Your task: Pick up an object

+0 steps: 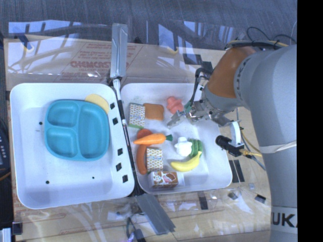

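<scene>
Gripper (185, 114) over right bin (218, 171), fingers spread, nothing between them, beside pink toy (174, 104); carrot (149, 139) and banana (185, 164) lie lower down.

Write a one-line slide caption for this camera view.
Gripper hovers over the right bin of toy food near a carrot and banana; a blue tray fills the left bin.

Yellow disc (99, 102) half under blue tray (77, 129); arm (267, 100) cut off right.
</scene>
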Robot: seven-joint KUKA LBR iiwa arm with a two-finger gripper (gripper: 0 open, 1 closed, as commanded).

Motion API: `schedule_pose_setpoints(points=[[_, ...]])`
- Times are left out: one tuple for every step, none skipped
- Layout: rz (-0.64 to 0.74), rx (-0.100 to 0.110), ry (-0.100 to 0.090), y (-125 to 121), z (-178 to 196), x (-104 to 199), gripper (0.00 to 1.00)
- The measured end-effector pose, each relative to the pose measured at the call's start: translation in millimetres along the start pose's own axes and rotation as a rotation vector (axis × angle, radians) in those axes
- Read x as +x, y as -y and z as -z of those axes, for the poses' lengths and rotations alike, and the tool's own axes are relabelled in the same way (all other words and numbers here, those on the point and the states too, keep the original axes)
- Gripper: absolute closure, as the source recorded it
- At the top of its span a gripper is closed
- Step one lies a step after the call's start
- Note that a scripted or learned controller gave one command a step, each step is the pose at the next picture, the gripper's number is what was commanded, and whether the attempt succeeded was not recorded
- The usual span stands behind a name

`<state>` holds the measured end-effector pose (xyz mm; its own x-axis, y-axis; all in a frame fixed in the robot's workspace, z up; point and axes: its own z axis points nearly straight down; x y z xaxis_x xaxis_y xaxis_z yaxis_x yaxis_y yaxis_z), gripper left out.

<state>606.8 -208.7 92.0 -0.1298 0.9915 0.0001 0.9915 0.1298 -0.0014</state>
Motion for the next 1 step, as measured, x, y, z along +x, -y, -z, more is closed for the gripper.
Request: schedule_pose_setpoints(points=[[-0.242,0.003,-0.002,39.9,-0.7,12.3,0.00]])
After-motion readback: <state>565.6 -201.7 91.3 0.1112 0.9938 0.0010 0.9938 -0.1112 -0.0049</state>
